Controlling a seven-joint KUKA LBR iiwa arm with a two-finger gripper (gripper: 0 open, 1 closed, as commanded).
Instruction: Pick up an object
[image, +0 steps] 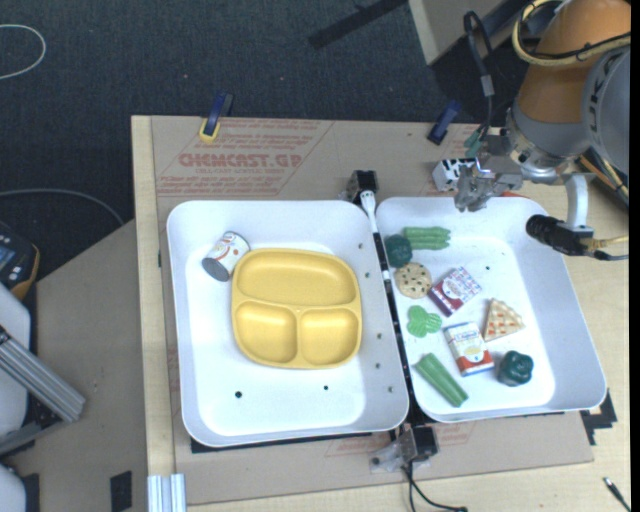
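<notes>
White bins sit side by side: the left bin (190, 300) holds a yellow tray (297, 306); the right bin (570, 310) holds small toy foods, including a cookie (412, 280). My claw (472, 196) hovers above its far rim; whether it is parted I cannot tell.

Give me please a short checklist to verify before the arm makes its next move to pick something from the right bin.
1. End effector carries nothing between its fingers: ok, nothing visible there.
2. End effector position: above the far rim of the right bin, not over any object: not ok for grasping.
3. Finger opening: cannot tell.
4. Nearest target, green pickle, lies uncovered: ok.
5. Cookie and red packet lie close together: cannot tell if fingers fit.
6. Yellow tray in left bin, away from the path: ok.
</notes>
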